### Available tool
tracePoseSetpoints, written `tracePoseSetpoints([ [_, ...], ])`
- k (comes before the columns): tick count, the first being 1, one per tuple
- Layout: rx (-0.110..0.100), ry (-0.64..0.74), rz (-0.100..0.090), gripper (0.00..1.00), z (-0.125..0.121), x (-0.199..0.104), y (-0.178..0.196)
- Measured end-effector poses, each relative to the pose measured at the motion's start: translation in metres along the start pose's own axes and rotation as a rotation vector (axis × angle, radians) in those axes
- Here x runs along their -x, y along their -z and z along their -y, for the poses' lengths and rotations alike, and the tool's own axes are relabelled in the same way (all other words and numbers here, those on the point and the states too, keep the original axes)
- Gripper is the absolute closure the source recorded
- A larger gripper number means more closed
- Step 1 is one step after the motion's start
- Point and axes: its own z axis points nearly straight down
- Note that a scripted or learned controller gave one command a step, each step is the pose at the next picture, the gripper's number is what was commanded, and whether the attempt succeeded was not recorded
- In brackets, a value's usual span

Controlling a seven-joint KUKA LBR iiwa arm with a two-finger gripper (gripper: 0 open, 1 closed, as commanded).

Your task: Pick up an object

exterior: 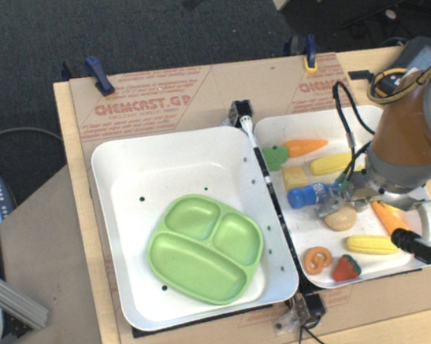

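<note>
**Gripper down among the toy food, nothing lifted yet**

The gripper sits low in the right bin, its metal tip beside the blue bottle-shaped toy and just above the tan bun-like piece. Whether the tip is spread or closed cannot be told from this slanted view, since the wrist hides much of it, and no object is visibly caught in it. The nearest candidates for the pick are therefore the blue toy and the tan piece, both resting on the bin floor.

Around them lie a carrot, a corn cob, a pale yellow block, a second orange carrot-like piece, a yellow banana-like piece, a small ring-shaped pastry and a red strawberry-like piece. The left bin holds a green divided plate, well apart from the arm.

As a judgement, the approach looks done and the arm is at grasp height; closing on an object and raising it clear of the bin are what remain.
</note>
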Motion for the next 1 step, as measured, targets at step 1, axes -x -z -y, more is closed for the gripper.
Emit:
tracePoseSetpoints([
  [1, 0.006, 0.011, -0.003, 1.00, 0.0156, -0.0749, 0.0953],
])
